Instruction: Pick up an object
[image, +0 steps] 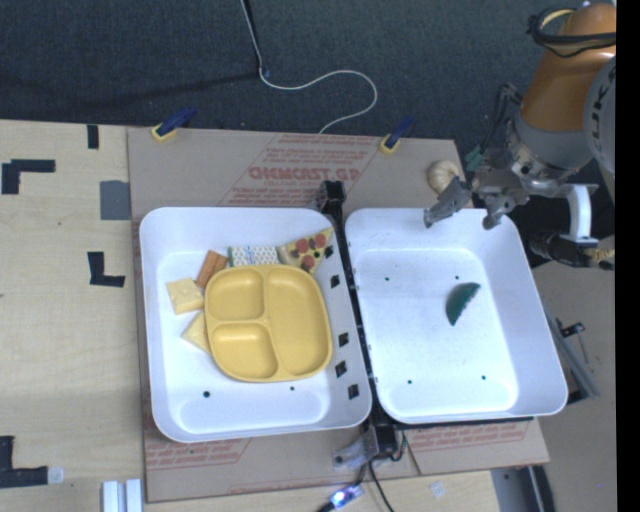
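A small dark green object (462, 300) lies in the right bin (500, 395), a little right of its middle. My gripper (467, 213) hangs over that bin's far rim, above and apart from the green object. Its two fingers (441, 209) are spread wide with nothing between them. In the left bin (170, 400) a yellow divided plate (268, 322) lies flat. Several small flat pieces sit along the plate's far and left sides: a tan square (184, 295), an orange piece (211, 267) and a patterned card (310, 246).
The two bins meet at a black-clipped seam (347, 300). They rest on a cardboard sheet (290, 170) held by yellow and blue clips. A round tan object (441, 175) sits on the cardboard behind the right bin. A white cable (310, 80) loops at the back.
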